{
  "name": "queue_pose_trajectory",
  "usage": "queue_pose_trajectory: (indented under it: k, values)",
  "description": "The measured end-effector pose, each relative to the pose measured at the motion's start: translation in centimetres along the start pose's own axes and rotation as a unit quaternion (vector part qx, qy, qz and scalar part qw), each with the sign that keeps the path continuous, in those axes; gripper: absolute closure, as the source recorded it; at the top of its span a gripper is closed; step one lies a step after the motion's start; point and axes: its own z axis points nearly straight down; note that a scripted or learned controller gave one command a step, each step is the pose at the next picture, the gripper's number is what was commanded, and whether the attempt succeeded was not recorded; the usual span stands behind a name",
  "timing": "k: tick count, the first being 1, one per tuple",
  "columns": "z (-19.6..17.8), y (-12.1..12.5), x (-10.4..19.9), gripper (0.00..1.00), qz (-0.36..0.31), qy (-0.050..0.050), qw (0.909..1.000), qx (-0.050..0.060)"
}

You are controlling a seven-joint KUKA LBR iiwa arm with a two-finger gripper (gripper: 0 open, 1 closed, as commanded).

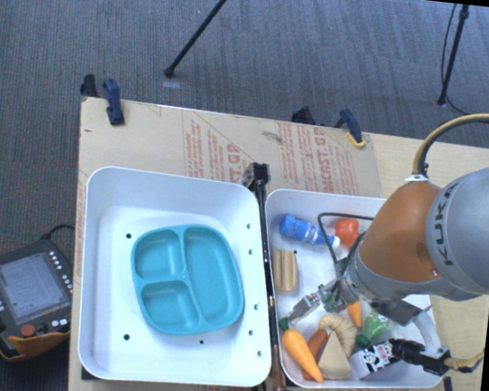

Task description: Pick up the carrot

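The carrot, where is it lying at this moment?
The carrot lies in the right bin, near its front left corner, just left of a beige bread-like piece and below the arm.

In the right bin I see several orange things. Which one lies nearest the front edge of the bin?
The carrot: long, tapered, green at its upper-left end, lying flat near the right bin's front wall. The small orange piece sits higher up, beside the arm.
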Motion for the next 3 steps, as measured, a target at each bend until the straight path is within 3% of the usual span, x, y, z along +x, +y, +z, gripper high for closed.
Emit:
queue_pose_trajectory:
  k: [1,2,3]
  values:
    - [-0.1,-0.6,-5.6,0.0,-0.016,-0.001,0.9999,0.0]
    - [-0.7,-0.6,-5.5,1.0,-0.016,0.002,0.9999,0.001]
    - [-0.9,-2.5,-9.7,1.0,0.046,0.0,0.9989,-0.001]
